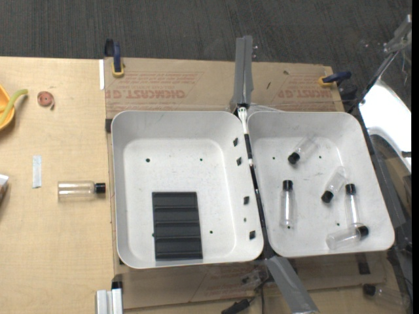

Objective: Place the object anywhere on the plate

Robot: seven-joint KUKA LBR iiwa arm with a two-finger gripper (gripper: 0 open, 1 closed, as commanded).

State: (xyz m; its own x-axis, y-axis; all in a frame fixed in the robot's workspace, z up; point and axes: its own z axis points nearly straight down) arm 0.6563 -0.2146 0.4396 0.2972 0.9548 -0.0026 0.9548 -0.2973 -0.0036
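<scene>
1. Black, ribbed plate (177, 226) lies flat on the floor of the left bin (118, 175), toward its near edge. Nothing rests on it, so by my reading the placing is not yet done.
2. Right of the plate, past the joint where the two bins meet, sits the right bin (386, 195) with five clear vials, all black-capped and lying on their sides.
3. Nearest to the plate is the upright-pointing vial (287, 203), cap at its far end. It lies apart from the others, so it looks the easiest to pick.
4. Farther right of the plate: the far vial (300, 150), the short tilted vial (334, 186), the long vial (353, 205) just beside it, and the near-corner vial (346, 236) against the bin's slope. These crowd each other; a grab there risks nudging a neighbour.
5. Being round and on their sides, I judge they will roll if pushed; the plate's ribs should stop one from rolling.
6. Left of the plate, outside both bins, a spare vial (80, 188) lies on the wooden bench, well apart.
7. State of my hand: I cannot tell whether it is released or clenched, and I claim no hold on anything.
</scene>
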